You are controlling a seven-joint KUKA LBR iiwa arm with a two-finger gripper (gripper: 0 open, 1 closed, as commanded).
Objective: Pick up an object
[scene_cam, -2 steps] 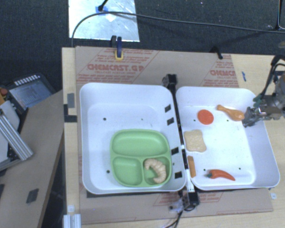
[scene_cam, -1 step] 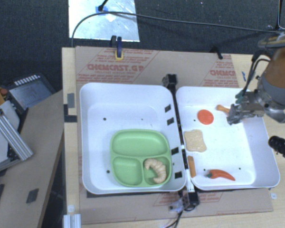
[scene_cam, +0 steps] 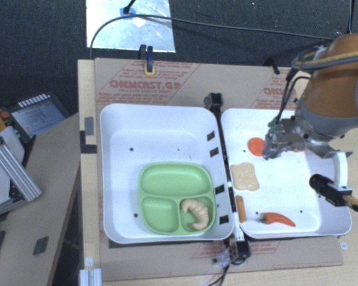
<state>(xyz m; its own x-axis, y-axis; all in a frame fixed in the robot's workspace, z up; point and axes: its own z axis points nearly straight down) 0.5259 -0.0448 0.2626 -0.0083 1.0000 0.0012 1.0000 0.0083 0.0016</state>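
My gripper (scene_cam: 273, 149) hangs low over the right bin (scene_cam: 310, 219), its tip right beside a flat red-orange disc (scene_cam: 256, 146) that lies at the bin's upper left. A beige slice of bread (scene_cam: 245, 176) rests just below the disc. A red chili pepper (scene_cam: 278, 220) lies near the bin's front edge. A thin orange stick (scene_cam: 240, 209) lies along the bin's left wall. The arm's body hides the fingertips.
The left bin (scene_cam: 119, 130) holds a green divided plate (scene_cam: 174, 196) with a pale croissant-like pastry (scene_cam: 195, 213) in its lower right compartment. Black clips (scene_cam: 215, 103) join the bins in the middle. The arm's orange band (scene_cam: 340, 76) looms over the right bin's far corner.
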